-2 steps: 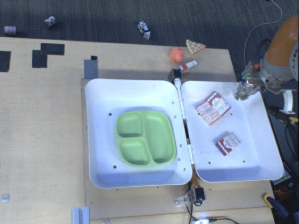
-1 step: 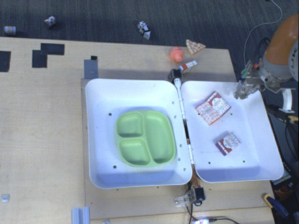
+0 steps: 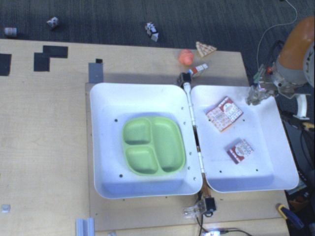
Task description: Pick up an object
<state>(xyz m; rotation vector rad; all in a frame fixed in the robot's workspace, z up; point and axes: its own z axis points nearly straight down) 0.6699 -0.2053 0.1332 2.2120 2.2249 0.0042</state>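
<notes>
Presently I log: gripper at right bin's one o'clock rim, finger state untellable; two packets inside.

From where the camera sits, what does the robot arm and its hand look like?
The arm is grey with a broad, rounded orange band above the wrist. Below it, the wrist is a pale grey collar leading to a small metallic grey hand with a bit of green and red near its base. Thin dark cables loop beside the arm.
</notes>
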